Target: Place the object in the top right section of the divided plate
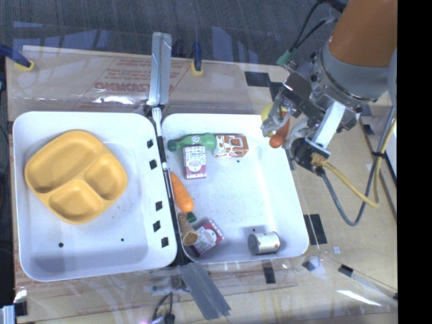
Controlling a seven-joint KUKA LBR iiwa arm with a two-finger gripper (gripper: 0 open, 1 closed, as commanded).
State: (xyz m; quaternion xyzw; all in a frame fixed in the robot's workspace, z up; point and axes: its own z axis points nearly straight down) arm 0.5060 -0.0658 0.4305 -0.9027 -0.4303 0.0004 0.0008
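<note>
Wooden bench (351, 248) under clear plastic sheet, left white bin (40, 248) and right white bin (283, 201) side by side

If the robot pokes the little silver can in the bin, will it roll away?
Probably. The silver can lies on its side on the smooth floor of the right bin, so a poke across it would likely roll it. It looks stiff, and its shiny metal may be slippery.

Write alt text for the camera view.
A grey-and-orange robot arm's gripper hangs over the right bin's far right corner with an orange item at its tip. The left bin holds a yellow divided plate.
</note>
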